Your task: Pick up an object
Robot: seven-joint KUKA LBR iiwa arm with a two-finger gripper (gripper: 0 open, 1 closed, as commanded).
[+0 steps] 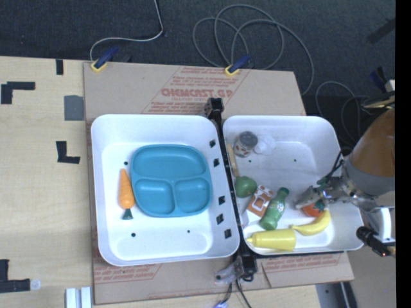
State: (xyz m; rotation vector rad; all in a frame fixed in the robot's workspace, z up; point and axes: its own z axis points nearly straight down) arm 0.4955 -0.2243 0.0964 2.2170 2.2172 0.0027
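Camera view: arm low over the right bin, gripper among the small items at the frame's right.

The gripper [319,196] sits inside the right bin [302,128], just beside a red-orange object [311,208] and above the banana [314,225]; whether it is spread or pressed together cannot be told. Nearby lie a green bottle [274,209], a yellow bottle [273,239], a green ball [244,186] and a can [244,142]. The left bin [112,130] holds a blue divided tray [170,179], with a carrot [126,191] just beside it to the left.
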